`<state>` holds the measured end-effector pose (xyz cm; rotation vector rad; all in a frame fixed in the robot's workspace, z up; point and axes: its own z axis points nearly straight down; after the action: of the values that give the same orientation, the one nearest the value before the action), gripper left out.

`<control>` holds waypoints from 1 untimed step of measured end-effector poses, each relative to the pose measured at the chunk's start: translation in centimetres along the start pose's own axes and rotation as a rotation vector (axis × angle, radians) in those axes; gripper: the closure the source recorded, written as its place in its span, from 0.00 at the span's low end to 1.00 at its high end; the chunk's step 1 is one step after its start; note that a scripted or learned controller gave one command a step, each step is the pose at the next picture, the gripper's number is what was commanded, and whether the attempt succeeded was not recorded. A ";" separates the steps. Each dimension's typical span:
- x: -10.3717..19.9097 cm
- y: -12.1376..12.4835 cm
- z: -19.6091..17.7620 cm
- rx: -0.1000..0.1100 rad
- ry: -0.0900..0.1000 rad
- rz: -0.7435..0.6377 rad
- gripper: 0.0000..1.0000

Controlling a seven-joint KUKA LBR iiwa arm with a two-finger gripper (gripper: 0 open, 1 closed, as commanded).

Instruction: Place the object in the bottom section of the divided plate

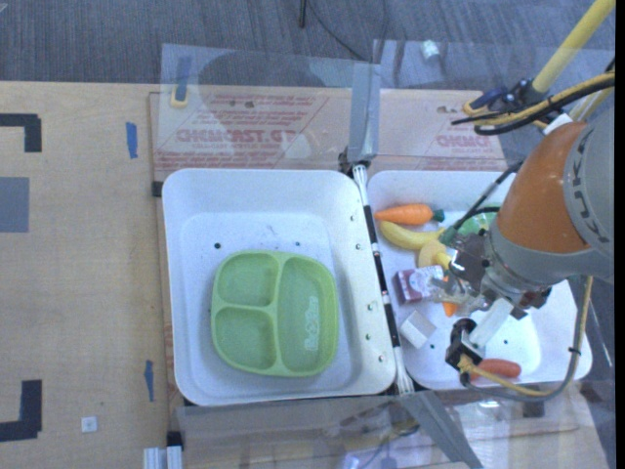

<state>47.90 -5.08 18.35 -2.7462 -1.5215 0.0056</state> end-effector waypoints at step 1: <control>9.0 -5.3 -0.2 -0.002 0.001 -0.051 1.00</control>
<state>48.22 5.38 18.51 -2.7072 -1.5918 0.0031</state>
